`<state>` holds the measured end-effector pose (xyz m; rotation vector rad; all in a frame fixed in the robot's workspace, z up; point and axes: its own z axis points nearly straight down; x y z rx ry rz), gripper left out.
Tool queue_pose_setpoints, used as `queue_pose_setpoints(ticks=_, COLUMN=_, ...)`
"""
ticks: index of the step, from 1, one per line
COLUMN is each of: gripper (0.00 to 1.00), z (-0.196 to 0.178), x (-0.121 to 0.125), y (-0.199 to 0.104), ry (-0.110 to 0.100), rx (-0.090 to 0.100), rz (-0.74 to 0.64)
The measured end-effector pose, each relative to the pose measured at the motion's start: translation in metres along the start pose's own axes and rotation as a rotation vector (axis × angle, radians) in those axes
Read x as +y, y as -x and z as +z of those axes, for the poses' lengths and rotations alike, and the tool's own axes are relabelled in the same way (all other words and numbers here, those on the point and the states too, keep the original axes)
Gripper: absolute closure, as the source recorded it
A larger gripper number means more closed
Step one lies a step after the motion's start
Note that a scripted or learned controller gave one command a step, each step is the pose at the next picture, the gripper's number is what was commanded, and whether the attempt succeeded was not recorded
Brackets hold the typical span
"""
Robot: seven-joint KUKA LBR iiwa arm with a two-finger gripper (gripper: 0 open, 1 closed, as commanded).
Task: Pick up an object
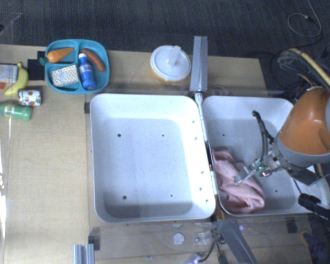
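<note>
Jaws of the gripper (243,176) rest against pink cloth (235,187), opening unclear.

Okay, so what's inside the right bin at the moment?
A crumpled pink cloth lies in the right bin, against its left wall, with the end effector over it. Whatever is beneath the cloth is covered.

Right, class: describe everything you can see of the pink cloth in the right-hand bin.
The pink cloth is a soft, crumpled fabric, pale pink, bunched into a loose heap with folds. It lies on the floor of the right bin, in its lower left corner, against the wall beside the left bin. The gripper sits at its upper right edge, over the fabric; whether it grips it can't be told.
</note>
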<state>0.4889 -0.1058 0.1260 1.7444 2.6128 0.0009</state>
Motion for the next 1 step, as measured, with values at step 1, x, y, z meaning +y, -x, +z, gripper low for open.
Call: queue_pose_setpoints(ticks=1, gripper=0.00, z=0.0339, x=0.0024, y=0.0019, ry=0.014, rx=-0.003, rz=0.173)
